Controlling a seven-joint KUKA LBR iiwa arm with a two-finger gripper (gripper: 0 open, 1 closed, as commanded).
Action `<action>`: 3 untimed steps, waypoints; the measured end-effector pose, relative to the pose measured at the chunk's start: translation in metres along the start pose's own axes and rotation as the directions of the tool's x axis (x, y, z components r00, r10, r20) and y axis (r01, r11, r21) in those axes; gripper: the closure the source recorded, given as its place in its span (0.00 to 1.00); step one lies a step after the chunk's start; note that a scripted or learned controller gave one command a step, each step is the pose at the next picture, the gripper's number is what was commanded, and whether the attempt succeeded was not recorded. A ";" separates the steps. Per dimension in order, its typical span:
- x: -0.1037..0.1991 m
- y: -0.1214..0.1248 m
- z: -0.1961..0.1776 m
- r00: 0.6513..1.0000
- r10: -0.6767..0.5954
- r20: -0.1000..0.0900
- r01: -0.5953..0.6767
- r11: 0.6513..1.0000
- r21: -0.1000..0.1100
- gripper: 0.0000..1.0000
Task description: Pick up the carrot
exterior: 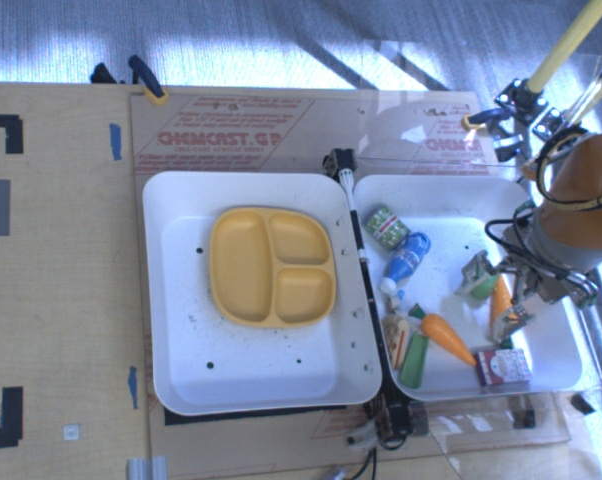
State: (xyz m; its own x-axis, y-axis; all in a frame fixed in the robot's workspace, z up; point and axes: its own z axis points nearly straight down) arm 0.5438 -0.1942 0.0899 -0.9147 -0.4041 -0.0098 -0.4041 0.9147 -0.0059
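Closest to me, along the near wall of the right bin (pixel 561 373), a small red and white carton (pixel 503 366) lies flat. To its left a dark green vegetable (pixel 413 360) rests against the divider side, with a couple of pale sticks (pixel 395 336) just beside it.

The carrot (pixel 447 337) lies on the bin floor between the green vegetable and the carton, leafy end toward the divider, tip pointing at the carton. It is lying free, with nothing gripping it.

A little further back and to the right, the gripper (pixel 516 303) hangs low over the bin's right side, right next to a slimmer orange piece (pixel 499 302) that stands almost on end. From here I cannot tell whether the gripper is open or closed, or whether it has that piece. A grey-green object (pixel 475 274) sits just to the left of it.

Beyond those, a blue bottle (pixel 408 258) lies tilted near the divider, and a green can (pixel 386 226) sits behind it.

In the left bin (pixel 171 298) there is a yellow divided plate (pixel 271 266), roughly central.

The grey arm (pixel 571 203) with its orange band comes in over the right bin's far right corner, cables looped around it. Cardboard (pixel 231 133) covers the counter (pixel 51 268) behind both bins.
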 end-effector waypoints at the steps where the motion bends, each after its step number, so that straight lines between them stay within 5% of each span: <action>1: -0.007 0.000 -0.014 1.000 -0.003 0.017 0.002 1.000 0.008 1.00; 2: 0.047 -0.007 -0.051 0.919 -0.395 -0.001 0.395 0.919 -0.003 1.00; 3: 0.047 -0.006 -0.050 0.918 -0.396 -0.001 0.396 0.918 -0.005 0.00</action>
State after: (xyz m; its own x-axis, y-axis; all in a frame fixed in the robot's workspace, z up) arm 0.5029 -0.2186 0.1393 -0.6796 -0.7336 -0.0060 -0.7336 0.6796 -0.0043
